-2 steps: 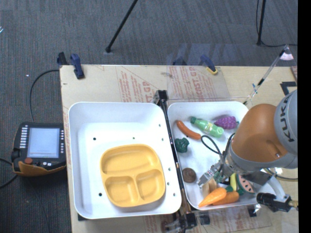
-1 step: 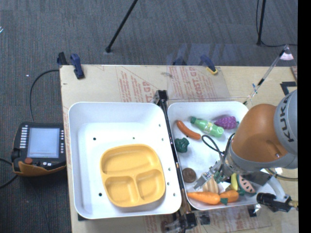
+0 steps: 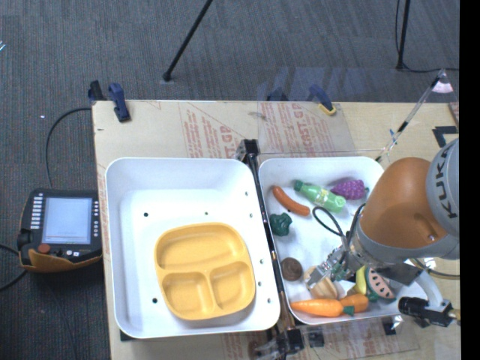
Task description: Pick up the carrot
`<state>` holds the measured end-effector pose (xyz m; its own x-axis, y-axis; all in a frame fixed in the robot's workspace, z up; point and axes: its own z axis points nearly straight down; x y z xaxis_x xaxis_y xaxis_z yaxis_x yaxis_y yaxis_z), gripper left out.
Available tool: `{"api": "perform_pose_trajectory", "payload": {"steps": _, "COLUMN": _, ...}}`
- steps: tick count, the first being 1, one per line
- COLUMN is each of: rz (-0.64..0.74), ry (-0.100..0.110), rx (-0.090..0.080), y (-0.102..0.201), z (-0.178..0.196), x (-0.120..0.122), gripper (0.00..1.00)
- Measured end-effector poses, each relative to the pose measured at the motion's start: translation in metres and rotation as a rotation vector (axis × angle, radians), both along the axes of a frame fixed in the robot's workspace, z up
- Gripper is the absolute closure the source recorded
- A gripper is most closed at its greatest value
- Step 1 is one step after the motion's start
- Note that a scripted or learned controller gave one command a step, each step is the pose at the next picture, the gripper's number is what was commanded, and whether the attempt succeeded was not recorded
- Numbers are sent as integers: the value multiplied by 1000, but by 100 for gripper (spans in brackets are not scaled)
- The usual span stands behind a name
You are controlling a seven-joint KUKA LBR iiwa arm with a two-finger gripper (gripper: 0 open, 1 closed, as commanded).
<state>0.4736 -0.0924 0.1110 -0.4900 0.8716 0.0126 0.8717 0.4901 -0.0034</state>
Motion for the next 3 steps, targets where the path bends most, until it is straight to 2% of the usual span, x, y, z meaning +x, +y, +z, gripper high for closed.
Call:
{"api": "perform_pose_trajectory", "payload": {"steps": 1, "rz": -10, "ry": 0, "rx": 2, "y": 0, "z": 8, "x": 0, "gripper": 100}}
{"api": "perform_pose_trajectory", "payload": {"steps": 2, "rz": -224, "ry": -4, "rx": -9, "y": 57, "z": 75, "x": 6, "gripper": 100}}
{"api": "perform_pose_trajectory", "payload": {"steps": 3, "rz": -224, "ry": -1, "rx": -8, "y": 56, "z": 84, "x": 7, "gripper": 100}}
